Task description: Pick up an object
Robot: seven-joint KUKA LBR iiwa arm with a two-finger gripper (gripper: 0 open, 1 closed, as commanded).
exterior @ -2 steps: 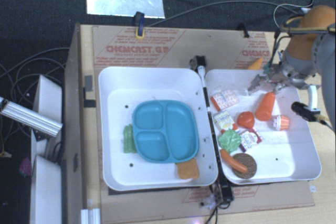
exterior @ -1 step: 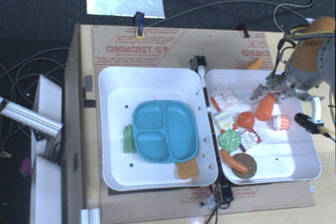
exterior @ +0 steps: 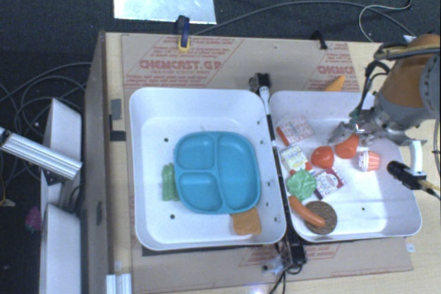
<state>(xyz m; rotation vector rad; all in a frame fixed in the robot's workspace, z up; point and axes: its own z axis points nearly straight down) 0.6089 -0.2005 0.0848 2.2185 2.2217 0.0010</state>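
My gripper (exterior: 355,131) hangs low over the right bin (exterior: 400,217), near its far right side. Directly beneath and in front of its tip lies an orange-red rounded piece (exterior: 348,147); whether the two touch is hidden. A red tomato (exterior: 322,157) sits just to the left of that piece. To its right lies a red-and-white item (exterior: 369,162). Further left and nearer are two snack packets (exterior: 295,129) (exterior: 293,158), a green leaf (exterior: 301,184), a small red packet (exterior: 329,182), a sausage (exterior: 305,211) and a brown cookie (exterior: 322,216).
The left bin (exterior: 155,113) holds a blue divided plate (exterior: 217,172), a green piece (exterior: 169,182) and a slice of toast (exterior: 246,222). An orange item (exterior: 334,84) lies on the cardboard behind the right bin. A black part (exterior: 406,175) juts over the right bin's right rim.
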